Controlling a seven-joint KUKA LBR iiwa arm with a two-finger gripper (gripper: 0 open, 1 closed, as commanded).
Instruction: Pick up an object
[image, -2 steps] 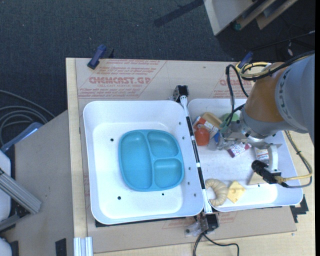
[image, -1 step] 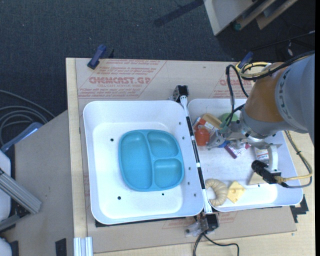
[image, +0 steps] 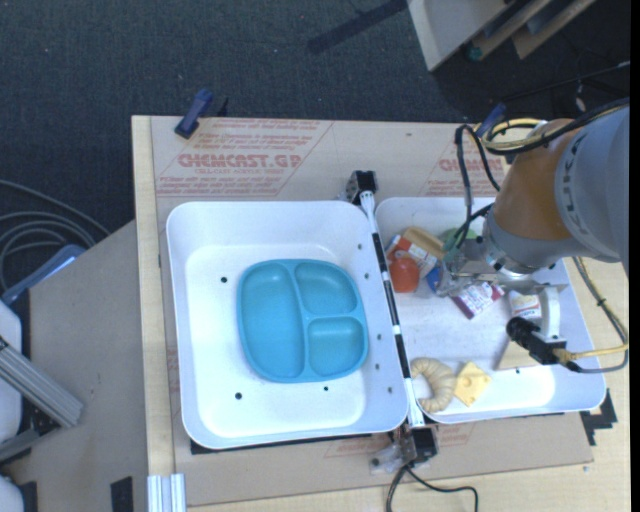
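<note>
While the arm (image: 560, 180) reaches down into the right bin (image: 520, 395), its gripper (image: 462, 270) sits low among the clutter there; whether it grasps anything I cannot tell.
Left bin (image: 195, 250) holds a blue divided plate (image: 300, 320); right bin has an orange-red object (image: 403, 272), a pale ring (image: 432, 385) and a yellow wedge (image: 472, 384).

Arm (image: 575, 180) cut off at right edge. Arm hides upper right of right bin (image: 520, 395). Small items (image: 470, 295) beneath wrist partly covered, too cluttered to identify. Cables (image: 40, 235) cut off at left edge.
</note>
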